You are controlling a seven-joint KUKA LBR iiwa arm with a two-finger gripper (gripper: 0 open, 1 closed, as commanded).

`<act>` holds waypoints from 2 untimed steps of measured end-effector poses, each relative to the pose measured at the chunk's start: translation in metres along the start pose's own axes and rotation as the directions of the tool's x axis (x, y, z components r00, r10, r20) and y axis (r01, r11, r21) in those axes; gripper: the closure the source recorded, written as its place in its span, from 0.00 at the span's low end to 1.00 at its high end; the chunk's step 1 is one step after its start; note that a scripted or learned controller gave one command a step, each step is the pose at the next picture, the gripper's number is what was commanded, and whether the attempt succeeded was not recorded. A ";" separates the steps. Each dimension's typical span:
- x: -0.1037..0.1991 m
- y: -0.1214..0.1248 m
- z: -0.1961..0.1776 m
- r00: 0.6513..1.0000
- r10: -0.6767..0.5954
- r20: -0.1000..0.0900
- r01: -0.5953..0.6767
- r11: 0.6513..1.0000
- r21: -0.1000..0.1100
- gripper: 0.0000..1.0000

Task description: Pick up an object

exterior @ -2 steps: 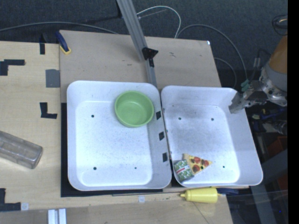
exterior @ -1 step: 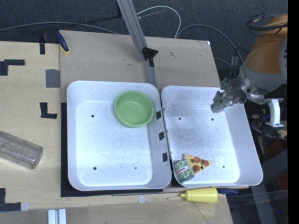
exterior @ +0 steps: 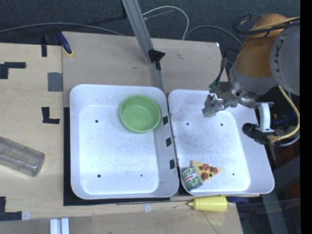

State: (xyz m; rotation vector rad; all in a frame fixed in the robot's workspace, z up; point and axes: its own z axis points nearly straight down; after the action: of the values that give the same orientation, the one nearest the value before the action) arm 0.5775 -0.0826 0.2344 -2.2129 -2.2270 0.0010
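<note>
On the worktop [exterior: 107, 62], the left bin [exterior: 83, 145] holds a green bowl [exterior: 140, 113] near its far edge. In the right bin [exterior: 243, 179], a pizza-slice toy [exterior: 206, 170] lies beside a small green packet [exterior: 190, 178] at the near edge. The end effector [exterior: 211, 108] hovers over that bin's far part, well apart from both, nothing visibly gripped; its opening I cannot tell. This looks like the approach: next, travel toward one item and descend.
</note>
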 end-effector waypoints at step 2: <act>0.109 0.037 0.007 1.000 -0.001 0.000 0.001 1.000 0.000 1.00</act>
State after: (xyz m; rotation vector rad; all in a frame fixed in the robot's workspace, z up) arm 0.6134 0.0262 0.2270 -2.2125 -2.2279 0.0014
